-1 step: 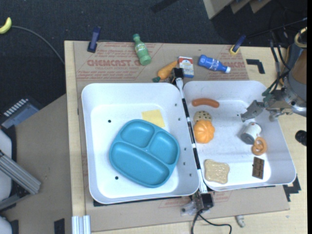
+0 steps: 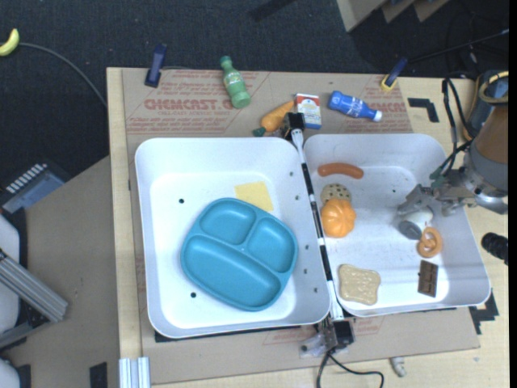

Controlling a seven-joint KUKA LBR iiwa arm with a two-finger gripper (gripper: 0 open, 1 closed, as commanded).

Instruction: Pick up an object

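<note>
Gripper [image 2: 414, 214]: hovering low in the right bin [image 2: 380, 180], fingers spread, gripping nothing.
Pretzel [image 2: 429, 242]: lying just beside those fingers.
Orange [image 2: 338, 217]: sitting near the divider.

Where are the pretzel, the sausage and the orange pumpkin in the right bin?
pretzel [image 2: 429, 242]: camera view, on its middle loop.
sausage [image 2: 340, 170]: camera view, mid-length.
orange pumpkin [image 2: 338, 218]: camera view, centre of its body.

Robot lab: bench [image 2: 202, 103] clamped, white bins [image 2: 153, 176], toy food, loose cables.
</note>
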